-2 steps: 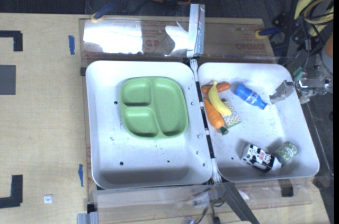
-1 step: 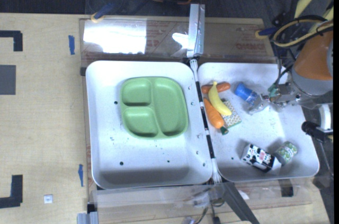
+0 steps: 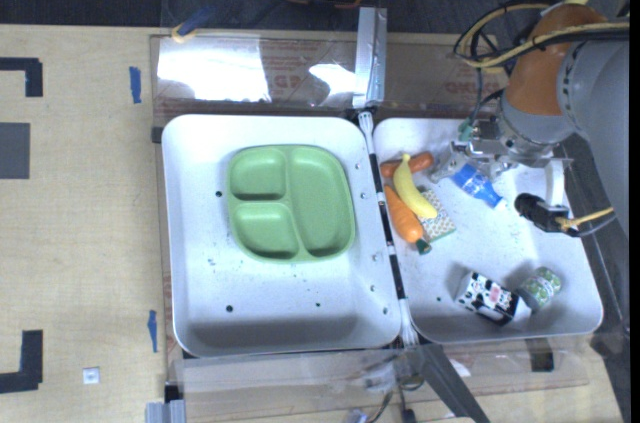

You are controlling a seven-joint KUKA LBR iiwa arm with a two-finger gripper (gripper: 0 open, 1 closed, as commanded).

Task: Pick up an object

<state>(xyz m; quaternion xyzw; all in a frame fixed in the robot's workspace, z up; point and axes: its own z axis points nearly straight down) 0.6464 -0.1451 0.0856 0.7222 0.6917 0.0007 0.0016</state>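
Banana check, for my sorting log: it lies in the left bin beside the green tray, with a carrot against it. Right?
Not quite. The camera view shows the banana in the right bin, not the left. The carrot does lie against it. The green tray sits in the left bin.

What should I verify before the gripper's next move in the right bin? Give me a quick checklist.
1. Gripper over right bin: ok.
2. Blue packet just below the gripper: ok.
3. Packet between the fingers: cannot tell.
4. Banana and carrot apart from the packet: ok.
5. Black-and-white box and green can away from the arm: ok.
6. Green divided plate in left bin, out of the way: ok.
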